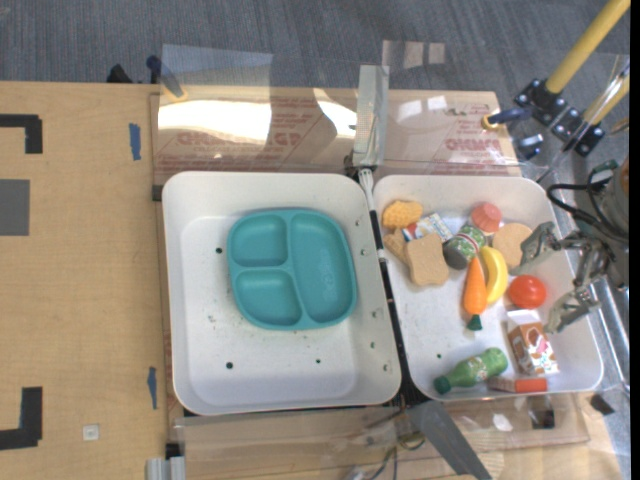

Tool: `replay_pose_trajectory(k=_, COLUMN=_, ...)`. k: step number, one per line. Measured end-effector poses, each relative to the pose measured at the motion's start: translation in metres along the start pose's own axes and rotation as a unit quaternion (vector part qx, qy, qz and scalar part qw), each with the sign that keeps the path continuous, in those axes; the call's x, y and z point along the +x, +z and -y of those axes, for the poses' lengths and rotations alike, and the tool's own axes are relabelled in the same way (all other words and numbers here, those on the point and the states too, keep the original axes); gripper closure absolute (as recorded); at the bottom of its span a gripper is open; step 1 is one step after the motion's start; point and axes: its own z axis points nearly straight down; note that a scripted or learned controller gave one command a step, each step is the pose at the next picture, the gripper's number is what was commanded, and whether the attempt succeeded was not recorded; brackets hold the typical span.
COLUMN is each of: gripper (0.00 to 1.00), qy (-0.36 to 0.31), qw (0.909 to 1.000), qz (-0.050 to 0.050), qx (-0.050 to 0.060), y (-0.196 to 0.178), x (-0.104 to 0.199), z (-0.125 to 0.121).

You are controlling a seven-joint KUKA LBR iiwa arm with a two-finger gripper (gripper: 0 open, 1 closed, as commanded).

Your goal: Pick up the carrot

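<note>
Grey carpet lies beyond the far side of a brown cardboard-topped bench that bears two shallow white bins side by side. In the left bin [190,298] sits a teal divided plate [292,268]. The right bin [435,333] is crowded with toy food.

The carrot [475,290], orange with a small dark green end pointing toward the near side, lies roughly in the middle of that bin. A yellow banana [492,273] rests right against its right flank, touching or partly overlapping it. A slice of toast [425,260] sits just to its left, and a red tomato [527,290] lies a little further right, past the banana. A green bottle [472,370] lies nearer the front rim, apart from the carrot.

The gripper [558,276] hangs at the right rim of the bin, well apart from the carrot, with its two thin fingers spread wide and nothing between them.

Judging from this layout, the reach has not yet closed on the target. A good grasp would probably bring the fingers across the carrot's short width near its lower, narrower half, where the banana crowds it least. Aligning the fingers along the carrot's long axis would likely catch the banana too. The main risk is pinching both pieces, or nudging the carrot under the banana.
</note>
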Motion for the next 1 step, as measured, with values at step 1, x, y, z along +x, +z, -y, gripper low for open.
replay_pose_trajectory(k=1, gripper=0.00, qy=-0.059, qw=0.9982, qz=0.003, qx=0.001, y=0.1670, x=-0.0253, z=-0.0129)
